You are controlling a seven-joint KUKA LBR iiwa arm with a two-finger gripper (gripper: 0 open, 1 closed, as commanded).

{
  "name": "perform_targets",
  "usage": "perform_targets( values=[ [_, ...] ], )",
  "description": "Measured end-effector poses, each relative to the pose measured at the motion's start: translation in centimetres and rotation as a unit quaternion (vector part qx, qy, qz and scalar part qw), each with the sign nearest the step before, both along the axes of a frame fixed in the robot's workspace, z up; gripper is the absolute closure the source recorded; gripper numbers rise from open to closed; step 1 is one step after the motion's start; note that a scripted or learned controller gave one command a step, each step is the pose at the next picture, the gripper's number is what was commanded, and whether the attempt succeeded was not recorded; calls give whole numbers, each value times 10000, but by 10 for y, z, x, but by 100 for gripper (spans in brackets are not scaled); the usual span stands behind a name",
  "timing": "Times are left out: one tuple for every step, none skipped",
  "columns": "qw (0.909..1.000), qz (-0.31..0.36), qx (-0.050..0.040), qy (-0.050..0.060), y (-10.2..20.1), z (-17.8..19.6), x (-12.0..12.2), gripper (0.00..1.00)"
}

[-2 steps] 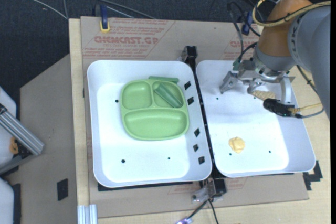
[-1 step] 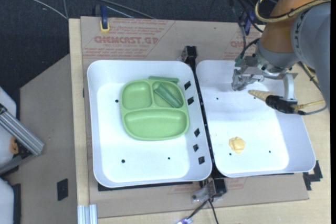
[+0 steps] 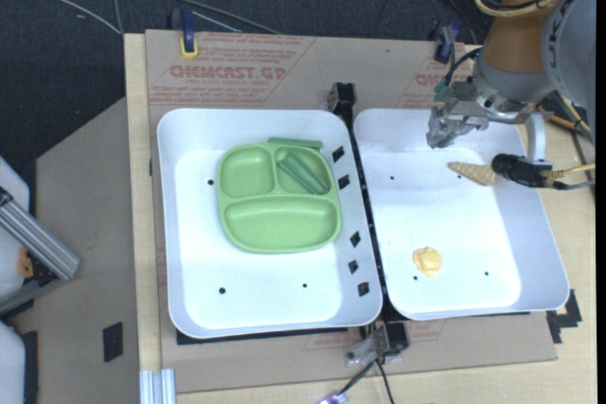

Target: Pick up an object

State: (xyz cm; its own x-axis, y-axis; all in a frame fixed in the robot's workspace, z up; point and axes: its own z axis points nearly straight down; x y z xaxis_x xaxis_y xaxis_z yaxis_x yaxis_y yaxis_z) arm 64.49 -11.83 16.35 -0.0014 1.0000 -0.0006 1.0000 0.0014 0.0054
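The arm (image 3: 530, 24) enters from the view's right, its orange band bulging above a grey wrist. The wrist bends downward so that the gripper (image 3: 443, 135) points at the floor of the right bin (image 3: 473, 232), close to that bin's far wall. The gripper is a small grey metal assembly. From this slanted angle one cannot tell how far open it is, nor whether it touches the bin floor. No object is visible in its grasp.

Nearest the gripper is a cone (image 3: 471, 171), tan, tapered and faintly ribbed. It lies on its side just beside the gripper, a little toward the camera and toward the arm's side, and apart from it. A yellow lump (image 3: 428, 260), small, rounded and soft-looking, rests well apart from the gripper, toward the camera in the same bin.

Across the dividing rims from the gripper, away from the arm, is the left bin (image 3: 189, 251), shallow, white and smooth, with rounded corners. It holds a plate (image 3: 279, 227) of matt light-green plastic, moulded into three compartments. A darker green piece (image 3: 305, 170), elongated, lies in the compartment closest to the gripper. Both bins sit on a bench (image 3: 237, 71) faced with brown board printed in red.
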Motion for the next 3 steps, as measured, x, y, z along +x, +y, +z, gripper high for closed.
perform_targets(
  values=[
    [10000,0,1,-1,4,45,-1,100],
    [10000,1,-1,-13,7,102,-9,100],
    [10000,18,19,42,56,103,-42,100]
  ],
)
